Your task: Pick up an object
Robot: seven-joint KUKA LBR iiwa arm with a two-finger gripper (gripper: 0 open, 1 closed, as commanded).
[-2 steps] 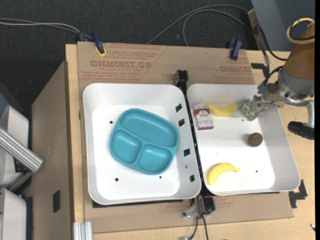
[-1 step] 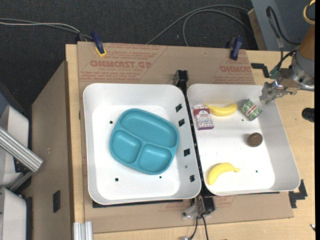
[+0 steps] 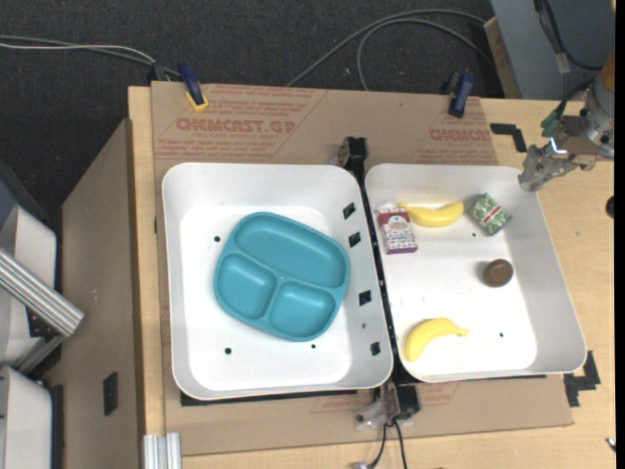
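The gripper [image 3: 540,172] is held above the right bin's [image 3: 547,262] far right corner. The jaw state cannot be told. Nothing is seen gripped.

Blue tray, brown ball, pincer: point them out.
blue tray [image 3: 280,275], camera view, central divider.
brown ball [image 3: 498,273], camera view, its top.
pincer [image 3: 540,171], camera view, between fingertips.

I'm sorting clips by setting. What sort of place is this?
Probably a robot-grasping test bench in a lab: two white bins clamped onto board, toy bananas and a blue divided plate as props, loose cables on the floor.
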